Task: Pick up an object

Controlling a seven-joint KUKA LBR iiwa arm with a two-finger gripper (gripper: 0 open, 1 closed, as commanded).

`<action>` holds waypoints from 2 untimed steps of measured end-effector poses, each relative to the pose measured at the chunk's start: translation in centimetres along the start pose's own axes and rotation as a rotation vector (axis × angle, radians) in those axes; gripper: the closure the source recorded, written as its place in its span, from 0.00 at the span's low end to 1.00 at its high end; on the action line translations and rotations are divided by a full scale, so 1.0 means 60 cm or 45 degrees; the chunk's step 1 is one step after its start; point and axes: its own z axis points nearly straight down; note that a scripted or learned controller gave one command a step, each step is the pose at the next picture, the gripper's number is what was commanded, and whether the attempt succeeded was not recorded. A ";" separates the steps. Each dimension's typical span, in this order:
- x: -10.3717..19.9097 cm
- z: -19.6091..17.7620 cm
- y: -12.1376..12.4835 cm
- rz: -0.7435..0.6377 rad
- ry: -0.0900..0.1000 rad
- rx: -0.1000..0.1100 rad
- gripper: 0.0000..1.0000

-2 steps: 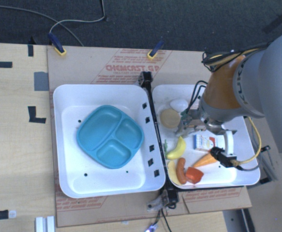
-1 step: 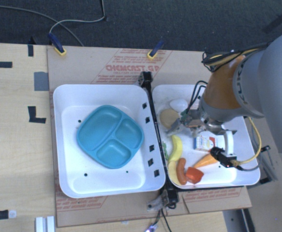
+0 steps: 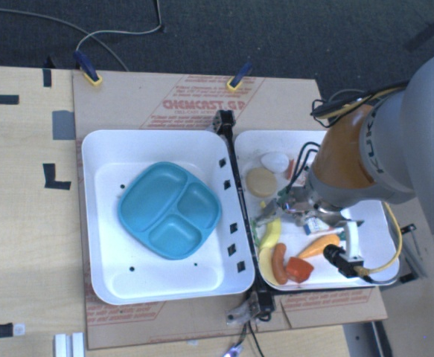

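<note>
Cardboard-covered tabletop (image 3: 194,106) w/ two bins; gripper (image 3: 300,203) is hovering over toy food in right bin (image 3: 390,222), approach step. Fingers' state: can't tell. Next: descending onto banana (image 3: 271,234).

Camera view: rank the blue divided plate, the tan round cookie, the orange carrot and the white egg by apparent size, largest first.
1. blue divided plate, by far the largest.
2. tan round cookie and orange carrot look about alike; not ranked.
3. white egg, slightly smaller.

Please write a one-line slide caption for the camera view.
Grey arm with orange band reaches into the right white bin of toy food; a blue divided plastic plate lies in the left white bin.
</note>
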 end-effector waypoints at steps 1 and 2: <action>-0.001 -0.016 0.001 0.001 -0.002 -0.001 1.00; 0.045 -0.188 0.158 0.000 0.000 0.005 1.00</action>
